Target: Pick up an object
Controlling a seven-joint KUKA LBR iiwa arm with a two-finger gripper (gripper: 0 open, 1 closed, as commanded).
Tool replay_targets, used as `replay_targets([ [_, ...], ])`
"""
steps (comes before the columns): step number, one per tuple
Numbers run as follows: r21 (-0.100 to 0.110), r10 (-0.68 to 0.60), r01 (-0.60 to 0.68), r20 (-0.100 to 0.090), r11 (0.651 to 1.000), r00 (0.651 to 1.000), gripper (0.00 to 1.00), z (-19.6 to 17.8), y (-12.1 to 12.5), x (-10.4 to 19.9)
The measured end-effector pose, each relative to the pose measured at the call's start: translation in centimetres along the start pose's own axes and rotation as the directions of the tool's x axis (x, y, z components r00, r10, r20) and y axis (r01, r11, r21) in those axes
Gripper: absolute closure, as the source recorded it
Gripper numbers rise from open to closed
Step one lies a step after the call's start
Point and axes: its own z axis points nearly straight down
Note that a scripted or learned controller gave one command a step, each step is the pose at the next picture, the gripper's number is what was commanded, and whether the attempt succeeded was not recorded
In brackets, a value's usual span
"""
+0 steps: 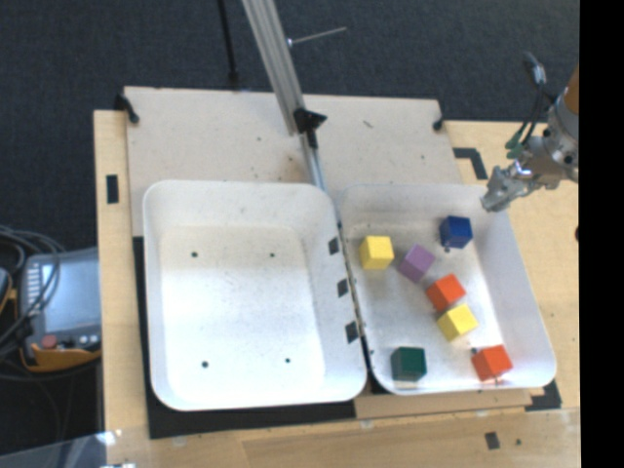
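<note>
We see cube-like blocks with no clear long axis, like the tilted purple block (417, 261), in the right bin (522, 291); gripper (499, 191) over its far-right rim, grip state unclear, arm cut off.

Wooden bench (117, 261) bears two white bins (175, 203)

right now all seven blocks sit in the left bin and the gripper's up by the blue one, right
Not quite: the blocks are in the right bin, not the left bin. The camera view shows all seven there, and the gripper is indeed up by the blue block, near that bin's far right corner.
</note>
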Motion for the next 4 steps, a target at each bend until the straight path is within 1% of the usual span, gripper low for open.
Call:
replay_targets([
  [1,0.008,-0.001,0.001,-0.002,1.000,1.000,1.00,1.5,-1.7,4.3],
  [2,0.008,-0.001,0.001,-0.002,1.000,1.000,1.00,2.9,-3.5,8.7],
  [3,0.007,-0.003,0.003,-0.004,1.000,1.000,1.00,2.4,-4.9,14.2],
  [4,0.008,-0.003,0.003,-0.004,1.000,1.000,1.00,2.9,-6.5,19.7],
])
